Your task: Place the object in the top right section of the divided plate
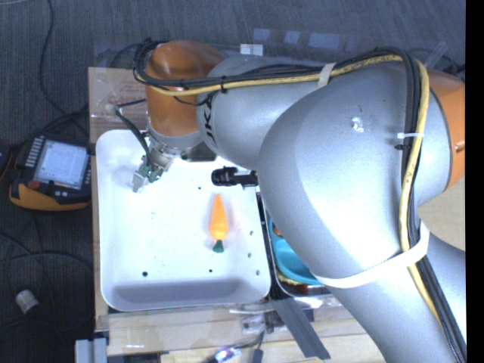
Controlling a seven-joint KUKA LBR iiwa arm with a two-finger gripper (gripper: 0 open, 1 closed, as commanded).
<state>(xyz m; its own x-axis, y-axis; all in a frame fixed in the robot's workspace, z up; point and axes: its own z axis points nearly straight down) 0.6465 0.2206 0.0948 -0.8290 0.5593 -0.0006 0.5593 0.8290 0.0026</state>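
My arm (340, 165) takes up most of the view — it reaches in from the right and sweeps across the right-hand bin, hiding nearly all of it. Only a sliver of blue, which I take for the divided plate (289, 257), peeks out beneath me beside the bin wall. The top right section I am meant to fill is hidden, so I cannot judge how free it is.

The left white bin (128, 278) lies open below, shallow and bare but for one thing. It sits on a pale wooden bench (113, 97), with dark carpet, loose cables and an orange-edged control pendant (53, 169) off to the left.

My gripper (145, 174) hangs over the bin's upper left corner; whether it is spread or closed I cannot tell. Nothing shows in it.

The toy carrot (218, 219) — orange, green tip toward the near wall — lies flat at mid-bin, well apart from my gripper. I judge the pickup is not yet made.
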